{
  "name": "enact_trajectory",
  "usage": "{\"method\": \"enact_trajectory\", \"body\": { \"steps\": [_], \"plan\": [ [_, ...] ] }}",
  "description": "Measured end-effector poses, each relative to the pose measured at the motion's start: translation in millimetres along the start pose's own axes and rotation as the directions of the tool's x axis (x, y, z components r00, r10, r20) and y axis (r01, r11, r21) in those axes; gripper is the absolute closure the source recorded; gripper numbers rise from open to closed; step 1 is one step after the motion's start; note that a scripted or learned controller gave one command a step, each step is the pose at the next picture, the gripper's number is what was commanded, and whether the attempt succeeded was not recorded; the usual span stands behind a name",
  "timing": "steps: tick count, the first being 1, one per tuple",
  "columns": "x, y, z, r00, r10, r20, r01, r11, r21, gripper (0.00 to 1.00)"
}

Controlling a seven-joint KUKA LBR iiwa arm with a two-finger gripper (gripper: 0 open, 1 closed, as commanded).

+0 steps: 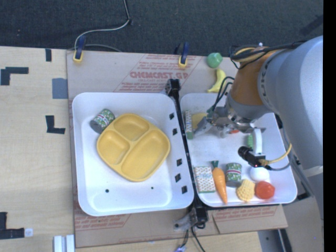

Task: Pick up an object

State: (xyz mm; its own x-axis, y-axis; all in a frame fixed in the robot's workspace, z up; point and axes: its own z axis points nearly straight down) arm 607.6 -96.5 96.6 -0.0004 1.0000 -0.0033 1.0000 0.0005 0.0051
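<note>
The tool (210, 124) is low in the right bin (286, 185), upper left corner, over a yellowish object (198, 121); whether it's apart or together, I cannot tell. Below, along the bin's bottom: carrot (219, 183), small can (233, 174), corn (245, 190), tomato (264, 190). The left bin (86, 190) carries a yellow divided plate (133, 146) and another can (102, 120).

Reaches in from the right edge as a broad grey arm (302, 88), orange band (249, 83) above the wrist. Bends down over the far left part of the right bin (283, 193), gripper (210, 126) low near that bin's left wall, pointing left. Finger state too blurred to tell.
</note>
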Motion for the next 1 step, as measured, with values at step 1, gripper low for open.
{"method": "enact_trajectory", "body": {
  "steps": [1],
  "plan": [
    [-40.1, 54.1, 11.1, 1.000, -0.002, -0.001, 0.002, 1.000, 0.001, 0.00]
  ]
}}
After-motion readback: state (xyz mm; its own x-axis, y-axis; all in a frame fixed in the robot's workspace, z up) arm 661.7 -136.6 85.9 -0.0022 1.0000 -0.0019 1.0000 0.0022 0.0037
